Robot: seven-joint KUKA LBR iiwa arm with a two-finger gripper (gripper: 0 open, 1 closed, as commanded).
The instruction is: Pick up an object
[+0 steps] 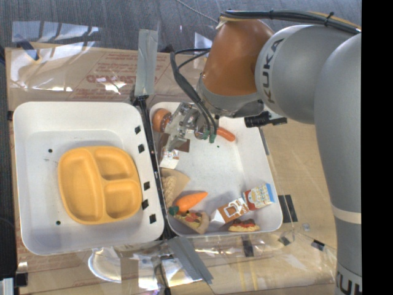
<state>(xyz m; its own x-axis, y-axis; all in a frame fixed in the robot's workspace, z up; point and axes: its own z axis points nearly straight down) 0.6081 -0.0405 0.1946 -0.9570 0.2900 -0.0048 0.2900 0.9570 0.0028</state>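
Your gripper (pixel 184 126) hangs over the upper left corner of the right bin (pixel 268 165); you cannot tell how its jaws stand. Just beside it lies an orange ball (pixel 159 120) and a sausage (pixel 225 134). Nearer the front edge you have one carrot (pixel 191 200), two small cartons (pixel 245 203) and one pizza slice (pixel 244 225). The left bin (pixel 31 134) holds one yellow divided plate (pixel 98 183).

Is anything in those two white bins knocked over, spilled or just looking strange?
Nothing looks spilled or broken. The left bin holds a yellow divided plate lying flat. In the right bin, toy food is heaped untidily along the near edge: a carrot, two small cartons tipped on their sides. The pincer hovers at the far corner.
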